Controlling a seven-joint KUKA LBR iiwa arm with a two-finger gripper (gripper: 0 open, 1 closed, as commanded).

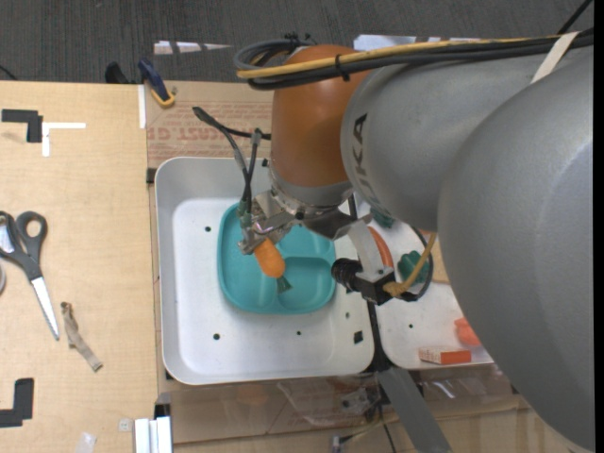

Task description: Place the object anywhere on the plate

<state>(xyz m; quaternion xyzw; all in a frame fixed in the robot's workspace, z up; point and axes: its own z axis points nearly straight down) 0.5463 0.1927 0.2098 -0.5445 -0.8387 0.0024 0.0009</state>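
At the far left, on the bare wooden bench, a pair of scissors lies with its grey handles toward the top of the view and its blades pointing down and to the right. Just below the blade tips lies a small strip of tape or similar scrap; what it is cannot be made out.

Next comes the left white bin. A teal plate with divided compartments rests on the floor of the bin, in its upper right part.

The gripper stands over the upper part of the plate, hanging from the orange band of the arm. Directly below and to the right of the fingertips is the orange object, which looks like a small carrot-shaped piece. It lies over the plate, near the ridge between two compartments. Its upper left end is at the fingertips; whether the fingers are clamped on it or merely touching it cannot be told. Its long axis runs diagonally, from upper left at the gripper to lower right toward the middle of the plate.

Further right, the grey arm covers most of the right bin. Small orange pieces lie near the lower edge of that bin.
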